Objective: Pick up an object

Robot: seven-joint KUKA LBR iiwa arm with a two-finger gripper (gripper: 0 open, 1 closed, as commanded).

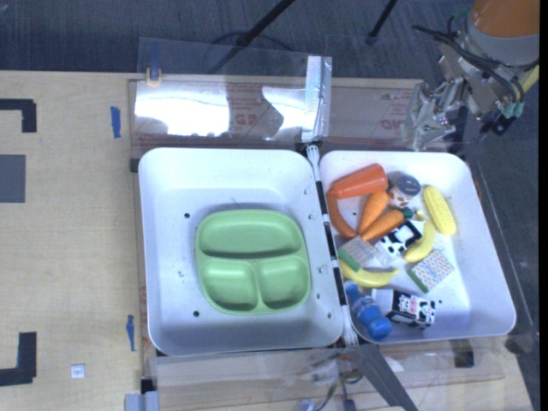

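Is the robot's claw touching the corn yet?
Apart. The camera view shows the end effector above the right bin's far rim, with bare white bin floor between it and the corn.

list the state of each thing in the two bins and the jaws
green tray: flat in the left bin, compartments bare
carrot: lying in the pile, right bin
corn cob: lying near the far right wall
banana: lying flat
blue bottle: on its side, near corner
gripper: above the right bin's far edge, holding nothing

One fixed camera looks down at a slant from above the bench. Both bins (163, 255) lie below and left of the gripper (437, 114).
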